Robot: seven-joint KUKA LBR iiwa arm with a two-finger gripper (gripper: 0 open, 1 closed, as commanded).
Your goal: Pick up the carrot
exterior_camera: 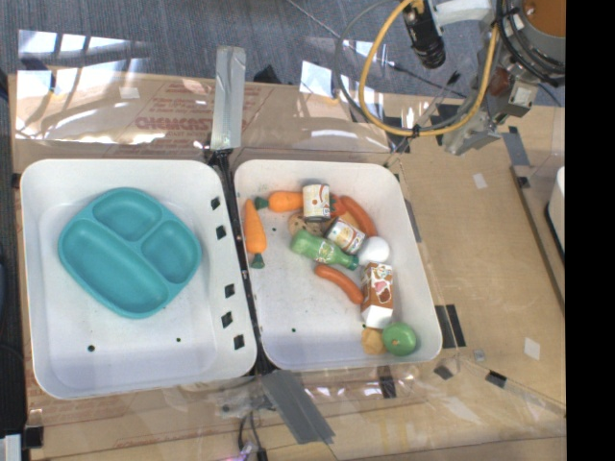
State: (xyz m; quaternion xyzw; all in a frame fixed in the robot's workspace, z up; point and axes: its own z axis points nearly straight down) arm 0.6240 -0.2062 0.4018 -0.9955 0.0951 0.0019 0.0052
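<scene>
Carrot point(254, 230) lies lengthwise along the right bin point(413, 248) left wall, far down-left of my gripper point(471, 134); grip state unclear.

Orange carrot point(254, 230), green stem end down, lying lengthwise by right bin's left wall

Dark grey carpet floor point(144, 3) behind; brown cardboard-covered bench point(480, 257); glossy plastic sheet point(115, 94) catching light reflections.

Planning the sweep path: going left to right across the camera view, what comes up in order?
Teal divided plate → carrot → green bottle → white egg → green apple → gripper.
</scene>
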